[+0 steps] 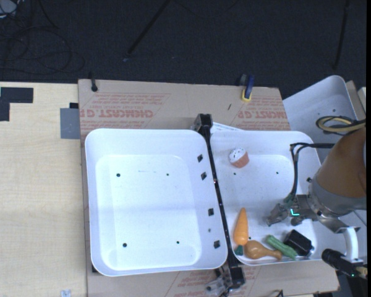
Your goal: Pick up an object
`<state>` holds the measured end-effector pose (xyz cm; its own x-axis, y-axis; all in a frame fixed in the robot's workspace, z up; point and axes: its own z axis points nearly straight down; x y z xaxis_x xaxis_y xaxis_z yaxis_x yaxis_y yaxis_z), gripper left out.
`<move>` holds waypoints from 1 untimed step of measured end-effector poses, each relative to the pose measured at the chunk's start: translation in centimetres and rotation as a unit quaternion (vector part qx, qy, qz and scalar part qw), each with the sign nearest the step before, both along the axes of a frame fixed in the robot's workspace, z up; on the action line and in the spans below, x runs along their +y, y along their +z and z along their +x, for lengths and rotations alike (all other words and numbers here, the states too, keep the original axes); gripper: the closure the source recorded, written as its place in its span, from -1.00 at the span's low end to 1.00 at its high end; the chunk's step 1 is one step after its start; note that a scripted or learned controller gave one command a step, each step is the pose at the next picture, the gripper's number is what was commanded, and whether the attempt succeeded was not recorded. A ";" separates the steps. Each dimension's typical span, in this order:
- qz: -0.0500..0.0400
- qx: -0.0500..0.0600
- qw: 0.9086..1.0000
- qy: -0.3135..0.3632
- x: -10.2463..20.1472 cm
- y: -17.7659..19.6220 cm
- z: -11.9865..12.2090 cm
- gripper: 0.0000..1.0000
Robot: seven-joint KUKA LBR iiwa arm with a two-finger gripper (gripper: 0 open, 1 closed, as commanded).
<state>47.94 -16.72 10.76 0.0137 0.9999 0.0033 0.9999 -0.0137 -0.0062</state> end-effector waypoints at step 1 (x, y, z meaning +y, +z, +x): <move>0.000 -0.005 1.000 0.012 10.2 8.4 0.1 -1.00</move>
<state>48.05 -6.48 19.17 -0.0093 1.0000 0.0028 0.9999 0.0093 0.0037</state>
